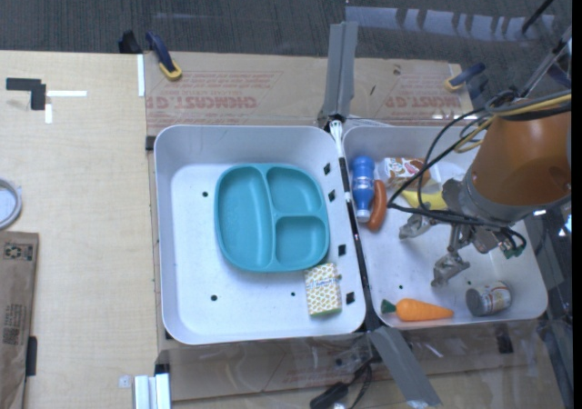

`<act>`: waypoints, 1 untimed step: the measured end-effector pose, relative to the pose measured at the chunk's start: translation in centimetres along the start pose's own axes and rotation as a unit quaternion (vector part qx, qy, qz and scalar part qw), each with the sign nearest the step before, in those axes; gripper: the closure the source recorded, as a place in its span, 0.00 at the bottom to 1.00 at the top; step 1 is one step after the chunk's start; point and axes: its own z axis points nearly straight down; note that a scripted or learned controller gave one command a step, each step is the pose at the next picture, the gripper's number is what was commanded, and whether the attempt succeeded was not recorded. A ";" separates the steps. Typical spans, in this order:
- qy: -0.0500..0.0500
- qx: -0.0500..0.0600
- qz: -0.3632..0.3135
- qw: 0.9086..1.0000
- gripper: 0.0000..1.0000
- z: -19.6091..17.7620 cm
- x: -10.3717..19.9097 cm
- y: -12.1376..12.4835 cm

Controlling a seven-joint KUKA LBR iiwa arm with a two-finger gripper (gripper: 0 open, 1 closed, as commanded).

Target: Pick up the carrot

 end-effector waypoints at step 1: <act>0.000 -0.001 -0.296 0.955 0.00 0.1 2.3 0.2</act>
